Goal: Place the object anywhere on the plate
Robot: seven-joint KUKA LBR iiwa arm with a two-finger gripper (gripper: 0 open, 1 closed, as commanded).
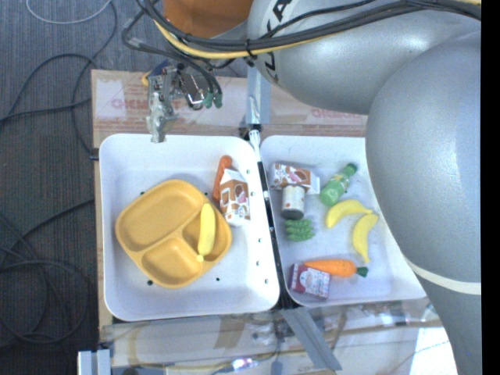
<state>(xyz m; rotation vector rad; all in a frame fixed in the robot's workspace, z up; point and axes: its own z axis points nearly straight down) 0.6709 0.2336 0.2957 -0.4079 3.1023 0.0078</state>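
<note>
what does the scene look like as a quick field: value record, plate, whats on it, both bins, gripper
plate: yellow divided plate in the left bin
on plate: yellow banana-like piece along its right side
beside plate: small carton and an orange item, off the plate
right bin: carrot, two bananas, green bottle, can, packets
gripper: above the left bin's top rim, holding nothing visible

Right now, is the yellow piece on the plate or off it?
On it. The yellow piece lies across the yellow plate, along its right-hand divider, in the left bin.
</note>
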